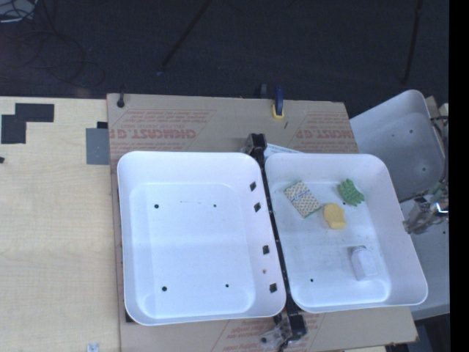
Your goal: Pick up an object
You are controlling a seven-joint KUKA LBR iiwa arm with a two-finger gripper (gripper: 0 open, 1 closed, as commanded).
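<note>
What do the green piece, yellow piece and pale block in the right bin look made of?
Green piece: likely soft plastic or rubber, its edge looks bumpy. Yellow piece: smooth, matte, possibly plastic or foam. Pale block: whitish, maybe translucent plastic; too blurred to be sure.

Two bins sit side by side on a board [220,127]. In the right bin [396,196], a patterned pad [302,198] lies left of a leafy piece [351,192]; a round piece [334,216] sits between and nearer, a cylinder [360,262] nearest. The left bin [132,233] adjoins it.
</note>
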